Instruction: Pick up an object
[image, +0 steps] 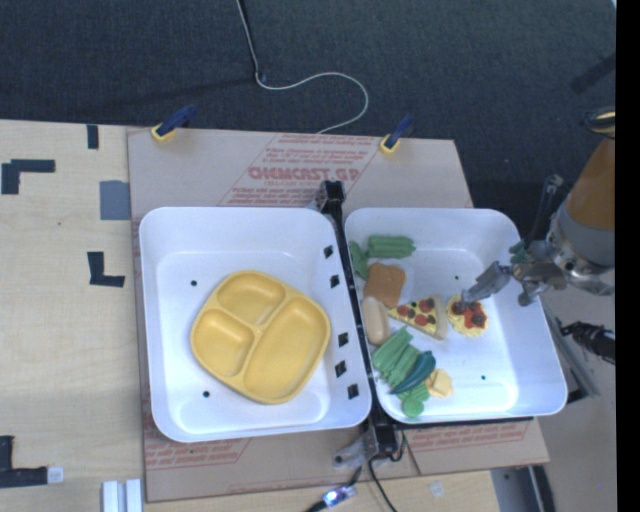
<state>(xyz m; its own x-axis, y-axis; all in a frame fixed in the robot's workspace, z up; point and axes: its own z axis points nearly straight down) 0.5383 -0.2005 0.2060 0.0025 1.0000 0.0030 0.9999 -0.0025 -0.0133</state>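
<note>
Camera view: the gripper hovers in the right bin just above a small pizza piece — whether it is parted or closed cannot be told. A clean pick likely needs a straight descent — centred on the piece.

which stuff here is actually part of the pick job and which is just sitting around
Part of the job:
- gripper
- small pizza piece under it
- pizza slice
- bread roll
- green toy vegetables
- right bin

Just lying about:
- yellow divided plate
- left bin
- white cable
- clamps
</note>
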